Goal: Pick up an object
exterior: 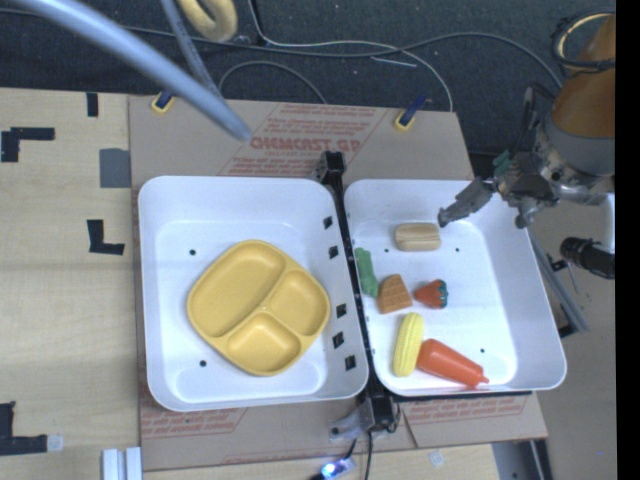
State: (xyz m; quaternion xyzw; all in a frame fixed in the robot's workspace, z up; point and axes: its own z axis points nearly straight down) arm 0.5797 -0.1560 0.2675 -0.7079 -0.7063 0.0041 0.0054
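The right bin (520,298) holds several toy foods: a tan bread roll (417,236), a green piece (366,272), an orange wedge (394,294), a small red fruit (432,293), a yellow corn cob (407,343) and an orange carrot (451,363). My gripper (483,218) hangs over the bin's far right part, just right of the bread roll. It is open, its two dark fingers spread apart with nothing between them. One fingertip (446,217) is close to the roll's right end.
The left bin (165,268) carries a yellow divided plate (258,306). A black divider (345,268) runs between the bins. Grey tubes (150,53) and cables cross the far side of the bench.
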